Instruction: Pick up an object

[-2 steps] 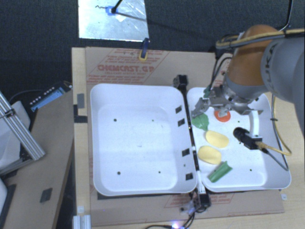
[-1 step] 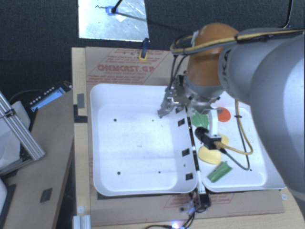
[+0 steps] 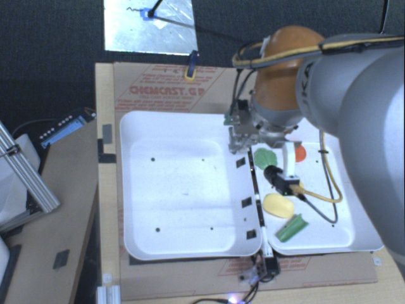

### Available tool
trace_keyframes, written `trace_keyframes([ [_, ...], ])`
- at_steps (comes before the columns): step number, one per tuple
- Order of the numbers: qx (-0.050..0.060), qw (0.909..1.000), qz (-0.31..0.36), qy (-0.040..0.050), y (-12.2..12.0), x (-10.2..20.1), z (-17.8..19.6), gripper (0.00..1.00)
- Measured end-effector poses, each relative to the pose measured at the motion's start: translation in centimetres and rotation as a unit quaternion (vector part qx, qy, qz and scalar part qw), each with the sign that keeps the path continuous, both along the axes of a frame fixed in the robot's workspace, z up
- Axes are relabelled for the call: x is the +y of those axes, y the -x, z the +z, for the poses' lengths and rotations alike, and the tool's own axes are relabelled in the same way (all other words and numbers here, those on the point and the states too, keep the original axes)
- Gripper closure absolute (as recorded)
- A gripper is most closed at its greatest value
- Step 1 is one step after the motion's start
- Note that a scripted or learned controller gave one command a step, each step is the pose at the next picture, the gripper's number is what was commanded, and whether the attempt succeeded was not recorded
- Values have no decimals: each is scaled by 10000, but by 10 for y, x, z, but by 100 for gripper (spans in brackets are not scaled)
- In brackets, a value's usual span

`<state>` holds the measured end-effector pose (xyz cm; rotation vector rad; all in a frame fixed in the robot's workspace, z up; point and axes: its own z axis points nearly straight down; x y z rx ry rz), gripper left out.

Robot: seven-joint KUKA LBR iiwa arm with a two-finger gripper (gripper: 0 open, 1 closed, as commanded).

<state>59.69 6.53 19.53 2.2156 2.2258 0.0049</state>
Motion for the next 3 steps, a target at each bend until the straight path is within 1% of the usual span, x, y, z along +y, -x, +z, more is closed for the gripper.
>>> trace_keyframes([
  [1, -25, 10000, 19, -6, -65, 44, 9, 100],
  [2, -23, 10000, 2, -1, -64, 40, 66, 100],
  [3, -10, 10000, 8, -1, -57, 49, 101, 100],
])
